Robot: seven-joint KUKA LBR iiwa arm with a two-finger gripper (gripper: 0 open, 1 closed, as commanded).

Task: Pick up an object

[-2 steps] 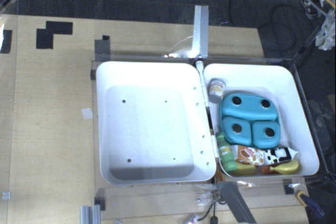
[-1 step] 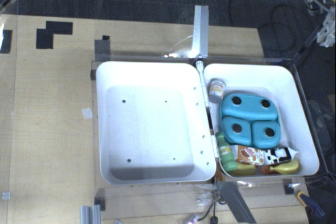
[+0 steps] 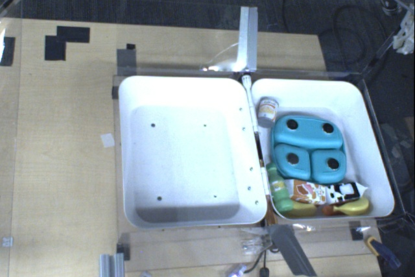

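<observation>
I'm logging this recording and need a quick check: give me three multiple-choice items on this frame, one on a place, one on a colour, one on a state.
1. Which bin holds the objects?
A. the left bin
B. the right bin
C. both bins

2. What colour is the large three-lobed object?
A. red
B. teal blue
C. black

3. How does the small jar lie?
A. against the right bin's left wall
B. on top of the teal object
C. outside the bins

Answers:
1 B: all items sit in the right bin.
2 B: the three-lobed object is teal.
3 A: the jar rests by the left wall.
</observation>
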